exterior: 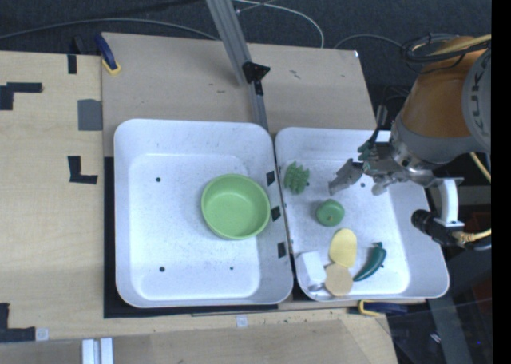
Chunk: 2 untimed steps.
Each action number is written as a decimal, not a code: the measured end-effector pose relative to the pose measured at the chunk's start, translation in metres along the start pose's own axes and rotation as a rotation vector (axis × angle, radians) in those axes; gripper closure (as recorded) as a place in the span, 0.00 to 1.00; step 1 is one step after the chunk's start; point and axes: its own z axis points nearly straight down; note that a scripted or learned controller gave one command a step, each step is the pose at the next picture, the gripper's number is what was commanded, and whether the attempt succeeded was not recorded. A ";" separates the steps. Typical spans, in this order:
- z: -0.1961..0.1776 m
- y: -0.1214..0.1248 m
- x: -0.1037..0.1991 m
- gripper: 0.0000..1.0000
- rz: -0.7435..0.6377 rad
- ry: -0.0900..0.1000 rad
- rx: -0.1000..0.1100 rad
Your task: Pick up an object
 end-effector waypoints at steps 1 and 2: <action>0.000 0.000 0.000 0.00 0.000 0.000 0.000; 0.060 0.007 0.000 0.00 0.001 0.000 0.006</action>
